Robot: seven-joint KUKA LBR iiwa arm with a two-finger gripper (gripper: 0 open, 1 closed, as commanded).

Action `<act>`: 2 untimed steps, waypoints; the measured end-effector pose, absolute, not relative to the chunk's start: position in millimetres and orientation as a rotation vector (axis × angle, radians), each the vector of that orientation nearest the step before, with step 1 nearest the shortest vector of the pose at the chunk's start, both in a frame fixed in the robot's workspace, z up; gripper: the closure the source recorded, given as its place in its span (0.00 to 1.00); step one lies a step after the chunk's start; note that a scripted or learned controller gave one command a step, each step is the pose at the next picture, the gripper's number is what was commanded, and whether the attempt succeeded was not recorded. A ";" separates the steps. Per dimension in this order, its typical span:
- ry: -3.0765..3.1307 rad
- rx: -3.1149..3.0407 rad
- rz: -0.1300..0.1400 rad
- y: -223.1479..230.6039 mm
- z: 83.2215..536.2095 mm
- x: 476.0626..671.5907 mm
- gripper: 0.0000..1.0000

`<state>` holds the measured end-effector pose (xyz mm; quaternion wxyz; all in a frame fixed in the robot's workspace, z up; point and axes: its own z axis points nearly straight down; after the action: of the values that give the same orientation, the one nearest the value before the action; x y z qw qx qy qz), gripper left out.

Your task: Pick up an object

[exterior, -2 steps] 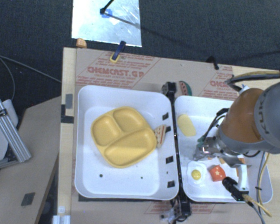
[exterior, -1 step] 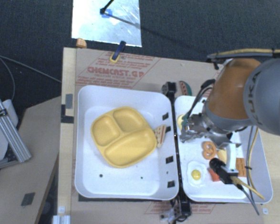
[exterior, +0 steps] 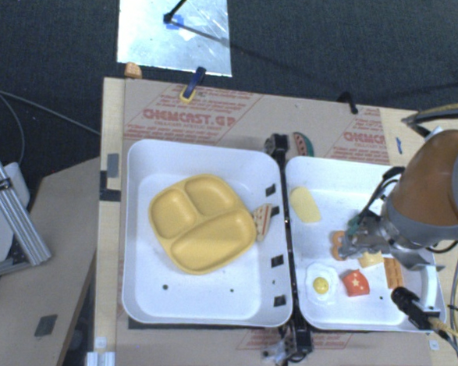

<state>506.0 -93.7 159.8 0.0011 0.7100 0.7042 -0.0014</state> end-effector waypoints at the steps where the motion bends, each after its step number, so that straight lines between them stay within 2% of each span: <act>1: 2.236 2.208 0.008 -1.7 185.3 488.7 1.00; 2: 2.234 2.208 0.007 67.2 212.7 487.1 1.00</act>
<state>487.1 67.2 212.7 0.0004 0.7030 0.7112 0.0023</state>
